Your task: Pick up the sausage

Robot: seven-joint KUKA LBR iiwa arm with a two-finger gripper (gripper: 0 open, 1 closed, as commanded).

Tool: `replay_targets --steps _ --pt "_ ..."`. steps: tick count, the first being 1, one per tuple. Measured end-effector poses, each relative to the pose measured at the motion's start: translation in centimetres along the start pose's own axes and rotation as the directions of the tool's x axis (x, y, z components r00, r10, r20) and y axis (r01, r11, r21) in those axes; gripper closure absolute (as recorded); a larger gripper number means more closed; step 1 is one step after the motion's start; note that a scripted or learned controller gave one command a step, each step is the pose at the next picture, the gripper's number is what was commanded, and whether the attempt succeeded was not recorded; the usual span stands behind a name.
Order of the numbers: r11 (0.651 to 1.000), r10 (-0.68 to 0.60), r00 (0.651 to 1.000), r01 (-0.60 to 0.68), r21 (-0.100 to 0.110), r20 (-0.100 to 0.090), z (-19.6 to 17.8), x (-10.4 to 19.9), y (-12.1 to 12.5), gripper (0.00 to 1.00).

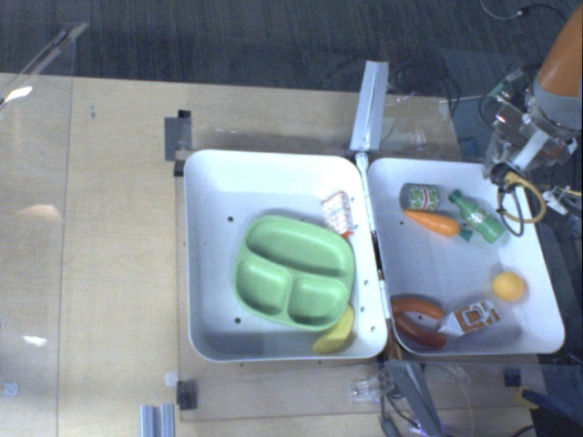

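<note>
The reddish-brown sausage in its curved bun-like holder point(418, 320) lies in the near left corner of the right white bin point(547, 335), pressed close to the bin's inner wall and front edge, which leaves little room on those two sides for a finger to slip down. Just beside it to the right rests a small brown-and-white printed carton point(476, 317), so that side looks crowded too; a descent from straight above, closing across the sausage's short width, seems the most workable approach. The tool point(510, 157) hangs above the far right corner of the same bin, below the arm's orange band point(565, 57), well apart from the sausage; its state I cannot tell amid the cables around it. Near it lie a green bottle point(478, 217), an orange carrot point(432, 223) and a green-labelled can point(420, 196), with a yellow-orange round fruit point(509, 287) nearer the front. The left white bin point(205, 244) holds a green divided plastic tray point(293, 269), a yellow banana point(336, 332) and a red-and-white packet point(337, 212), none of which bear on the pick. The wooden tabletop point(91, 244) carries both bins.
</note>
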State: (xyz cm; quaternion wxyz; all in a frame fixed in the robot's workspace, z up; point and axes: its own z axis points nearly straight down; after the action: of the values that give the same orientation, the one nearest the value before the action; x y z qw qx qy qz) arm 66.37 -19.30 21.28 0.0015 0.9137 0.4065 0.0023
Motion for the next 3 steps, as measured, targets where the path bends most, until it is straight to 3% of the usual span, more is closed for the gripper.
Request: replay_targets --steps 1,2,3 --pt "1.0 0.0 1.0 0.0 0.0 0.0 0.0 0.0 0.0 0.0" --pt "0.952 0.306 0.952 -0.306 0.004 0.001 4.7 3.5 -5.2 0.0" --pt "0.955 0.298 0.955 -0.298 0.001 -0.002 3.5 3.7 -5.2 1.0"
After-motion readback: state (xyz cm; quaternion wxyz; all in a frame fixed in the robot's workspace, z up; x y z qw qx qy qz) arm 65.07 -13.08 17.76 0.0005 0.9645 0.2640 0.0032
